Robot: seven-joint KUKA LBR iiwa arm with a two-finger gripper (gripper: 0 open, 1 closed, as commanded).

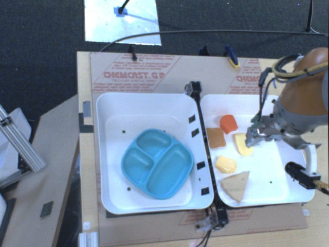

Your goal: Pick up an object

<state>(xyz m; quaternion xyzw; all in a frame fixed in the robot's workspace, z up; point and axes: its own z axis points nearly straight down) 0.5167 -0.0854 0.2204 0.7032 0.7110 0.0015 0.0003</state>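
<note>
In the right bin [267, 103] lie several toy food pieces: an orange block [228, 123], a brown square slab [216, 137], a pale yellow wedge [242, 144], a small yellow lump [225, 164] and a tan triangular piece [236, 185]. My gripper [253, 138] comes down from the right and sits at the right edge of the pale yellow wedge, touching or just above it. The grey wrist and orange band [308, 81] rise behind it.
The left bin [118, 112] holds a blue divided plate [157, 162]. A black clip divider [198, 133] runs between the bins. A black part of the arm [299, 175] hangs over the right bin's right side. A cable arcs over the cardboard behind the bins.
</note>
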